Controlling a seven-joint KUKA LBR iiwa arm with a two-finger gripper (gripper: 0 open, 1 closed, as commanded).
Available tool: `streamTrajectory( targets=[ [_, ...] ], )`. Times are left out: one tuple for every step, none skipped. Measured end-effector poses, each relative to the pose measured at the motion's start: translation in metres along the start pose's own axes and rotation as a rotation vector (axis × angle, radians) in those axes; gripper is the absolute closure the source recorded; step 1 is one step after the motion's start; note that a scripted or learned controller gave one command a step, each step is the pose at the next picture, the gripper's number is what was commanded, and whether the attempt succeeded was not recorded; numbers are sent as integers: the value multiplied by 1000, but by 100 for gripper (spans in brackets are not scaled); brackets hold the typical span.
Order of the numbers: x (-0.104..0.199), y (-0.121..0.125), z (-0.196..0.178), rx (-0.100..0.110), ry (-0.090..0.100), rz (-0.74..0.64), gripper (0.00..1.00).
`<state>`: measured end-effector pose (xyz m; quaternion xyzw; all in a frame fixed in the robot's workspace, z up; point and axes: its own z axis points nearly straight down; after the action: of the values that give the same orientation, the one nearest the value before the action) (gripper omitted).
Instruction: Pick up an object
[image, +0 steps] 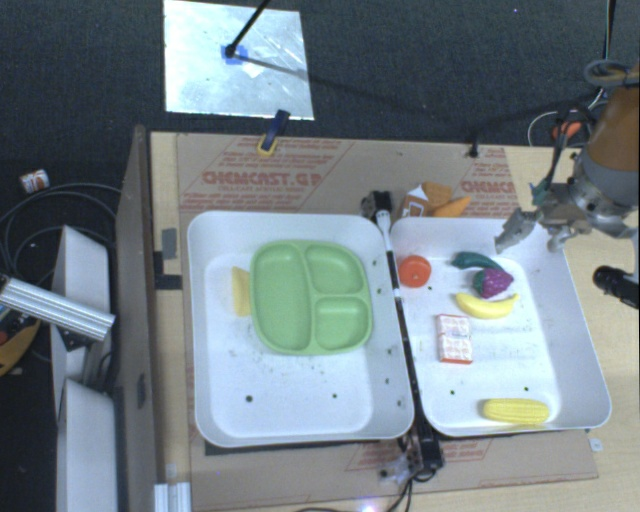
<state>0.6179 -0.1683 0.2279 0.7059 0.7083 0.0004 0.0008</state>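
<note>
So the claw sits over the top right corner of the right bin, fingers spread wide and nothing between them. Closest stuff inside that bin: purple grapes touching a banana, plus a tomato by the divider. Lower down there's a red and white box and a corn cob. Left bin has a green divided plate.
</note>
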Motion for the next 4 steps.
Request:
streamTrajectory(
  targets=[
    [5,-15,151,5,2,2,0],
    [46,55,142,-7,0,-7,0],
    [34,13,126,2,0,3,0],
    [34,17,115,-5,-1,0,100]
  ],
)
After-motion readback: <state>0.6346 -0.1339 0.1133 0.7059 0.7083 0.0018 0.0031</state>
